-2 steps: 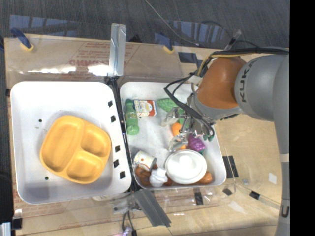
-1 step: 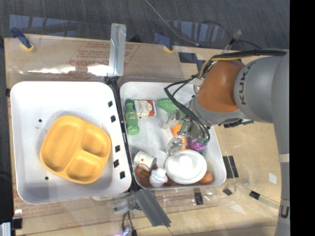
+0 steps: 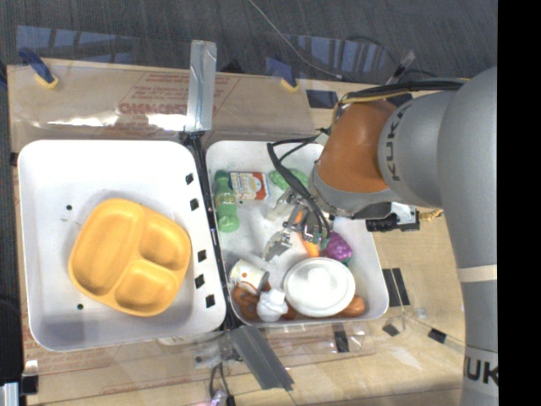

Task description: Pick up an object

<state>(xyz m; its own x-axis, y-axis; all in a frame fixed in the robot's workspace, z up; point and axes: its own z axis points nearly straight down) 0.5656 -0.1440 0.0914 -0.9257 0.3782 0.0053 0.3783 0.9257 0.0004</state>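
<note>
My gripper (image 3: 287, 227) hangs low over the middle of the right bin (image 3: 254, 152), its metal fingers (image 3: 277, 245) apart, and I see nothing held between them. Around it lie a green bottle (image 3: 226, 208), a red-and-white packet (image 3: 247, 184), a purple piece (image 3: 338, 248) and a small orange piece (image 3: 310, 246). A white round bowl (image 3: 319, 286) sits just in front of the gripper. A white cup (image 3: 245, 273) and a white lump (image 3: 271, 304) lie at the front left, on a brown-orange item (image 3: 243, 299).
The left bin (image 3: 51, 163) holds a yellow divided plate (image 3: 128, 255). The grey arm with its orange band (image 3: 359, 146) covers the right bin's far right corner. A black divider (image 3: 203, 218) separates the bins. Cables (image 3: 287, 148) loop near the wrist.
</note>
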